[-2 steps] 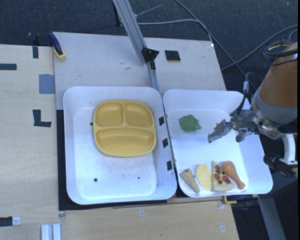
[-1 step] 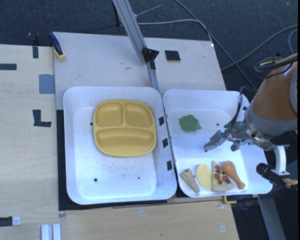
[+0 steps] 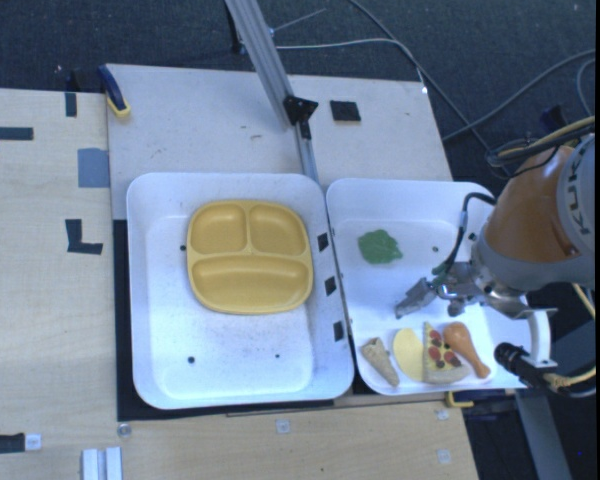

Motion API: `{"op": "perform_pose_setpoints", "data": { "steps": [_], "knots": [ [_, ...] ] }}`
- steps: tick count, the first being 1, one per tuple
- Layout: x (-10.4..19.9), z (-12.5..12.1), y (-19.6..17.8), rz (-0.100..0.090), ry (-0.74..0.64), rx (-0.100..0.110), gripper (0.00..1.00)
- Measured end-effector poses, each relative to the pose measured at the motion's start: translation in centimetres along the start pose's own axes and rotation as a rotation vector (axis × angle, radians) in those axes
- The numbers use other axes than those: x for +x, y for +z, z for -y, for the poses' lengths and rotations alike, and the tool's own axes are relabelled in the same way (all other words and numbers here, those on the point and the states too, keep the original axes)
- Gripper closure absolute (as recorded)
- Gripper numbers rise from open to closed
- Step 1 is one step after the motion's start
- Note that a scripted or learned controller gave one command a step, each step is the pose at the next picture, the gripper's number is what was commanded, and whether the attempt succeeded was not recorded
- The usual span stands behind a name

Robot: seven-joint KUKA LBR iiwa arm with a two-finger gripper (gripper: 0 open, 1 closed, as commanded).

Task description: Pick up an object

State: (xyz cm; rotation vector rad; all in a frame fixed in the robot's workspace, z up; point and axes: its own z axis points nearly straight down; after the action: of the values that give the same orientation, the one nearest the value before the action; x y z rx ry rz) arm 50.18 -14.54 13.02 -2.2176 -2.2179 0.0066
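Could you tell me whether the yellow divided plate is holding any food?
Empty: the yellow plate in the left bin shows three bare compartments.

Toy foods [image 3: 430, 353] in right bin [image 3: 405, 200]

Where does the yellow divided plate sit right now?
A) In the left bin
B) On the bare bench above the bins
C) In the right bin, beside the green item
A: the yellow divided plate lies flat inside the left bin, across the divider from the green item.
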Motion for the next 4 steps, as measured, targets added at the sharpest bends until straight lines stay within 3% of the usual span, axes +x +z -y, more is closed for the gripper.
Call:
{"op": "perform_pose_setpoints", "data": {
  "steps": [1,4],
  "knots": [
    [0.1,-0.1,-1.2,-0.001,-0.002,-0.002,1.0],
    [1.0,-0.3,-16.4,0.002,-0.002,-0.01,1.0]
  ]
}}
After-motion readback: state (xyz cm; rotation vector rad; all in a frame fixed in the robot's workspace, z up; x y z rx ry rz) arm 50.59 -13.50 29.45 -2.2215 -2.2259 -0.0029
